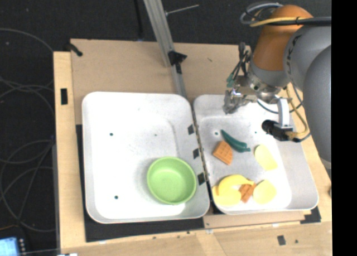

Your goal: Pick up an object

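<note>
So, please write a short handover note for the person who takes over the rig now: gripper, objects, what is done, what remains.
Gripper: over the far edge of the right bin, nothing seen between its fingers.
Right bin holds: green piece, orange waffle piece, pale yellow piece, yellow pieces with a small orange piece at the near end.
Left bin: green bowl.
Done: nothing picked.
Left: pick up one object.

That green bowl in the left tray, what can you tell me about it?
The green bowl is a light lime colour, round, smooth and plastic-looking, with a plain rim. It stands upright, mouth up, with nothing visible inside. It sits in the left bin near the front right corner, close to the wall shared with the right bin.
</note>
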